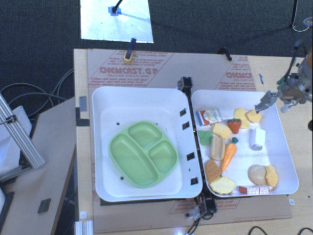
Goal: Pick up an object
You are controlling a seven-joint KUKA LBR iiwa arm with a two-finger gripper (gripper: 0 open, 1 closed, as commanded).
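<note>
Dark carpet surrounds a wooden bench (58,131) bearing two white bins. Nearest in the right bin (283,146) lie bread, a carrot (228,156) and a white cylinder (257,138), with more toy food behind, while the left bin (142,99) holds a green tray (142,153). Farther back, the gripper (266,102) hangs just above a yellow piece (253,116) near the bin's far right corner; whether it is open I cannot tell.

- You have a carrot (229,156) lying slantwise in the right-hand bin's middle, orange, green tip upward.
- Just left of it lies a bread roll (217,148).
- A white cylinder (257,138) lies to the right.
- A strawberry (234,125) sits between yellow pieces near the far wall.
</note>
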